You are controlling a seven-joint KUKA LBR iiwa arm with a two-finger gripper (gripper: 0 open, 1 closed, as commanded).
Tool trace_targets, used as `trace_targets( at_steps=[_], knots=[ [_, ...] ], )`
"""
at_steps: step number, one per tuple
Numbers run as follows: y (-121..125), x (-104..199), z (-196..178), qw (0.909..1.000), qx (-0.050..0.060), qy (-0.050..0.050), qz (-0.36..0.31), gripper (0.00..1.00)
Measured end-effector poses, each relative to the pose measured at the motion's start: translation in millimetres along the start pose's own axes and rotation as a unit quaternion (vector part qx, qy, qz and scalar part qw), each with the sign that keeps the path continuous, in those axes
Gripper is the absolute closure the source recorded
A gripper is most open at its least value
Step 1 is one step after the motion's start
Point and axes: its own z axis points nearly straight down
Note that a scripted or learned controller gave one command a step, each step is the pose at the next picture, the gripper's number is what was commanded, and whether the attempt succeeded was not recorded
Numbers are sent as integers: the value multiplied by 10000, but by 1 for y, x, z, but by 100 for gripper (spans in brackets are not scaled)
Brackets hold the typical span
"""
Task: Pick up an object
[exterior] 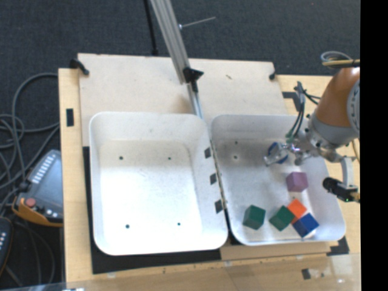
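White bins, two in count, sit side by side on the tabletop (170, 71). Left bin (103, 132) shows a bare floor with a few small dark marks. Right bin (242, 129) holds five blocks, all in its near right part.

Block count: one purple block (296, 181), two green, one orange, one blue. The purple block lies apart from the rest, nearer the bin's middle right. First green block (254, 216) stands alone toward the bin's near centre. Second green block (281, 218) touches the orange block (296, 208), which in turn touches the blue block (306, 224); these three form a tight cluster by the near right wall.

One arm (336, 105) enters from the right, orange band visible above the wrist. Gripper (280, 153) hangs over the right bin, just beyond the purple block and apart from it. Whether the fingers are spread or closed cannot be told; nothing is seen between them.

One metal rail (170, 29) slants across the far side of the tabletop. One handheld pendant (42, 187) with cables lies off the left edge.
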Motion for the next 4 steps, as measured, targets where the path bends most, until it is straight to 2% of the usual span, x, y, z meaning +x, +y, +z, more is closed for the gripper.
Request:
trace_targets(
  at_steps=[1,2,3,4],
  knots=[
    [52,9,23,10000,-14,1,-24,0],
    [51,7,10,10000,-9,-19,-47,100],
    [72,97,-28,10000,-19,21,-48,100],
    [34,197,-80,10000,-2,28,-50,100]
  ],
)
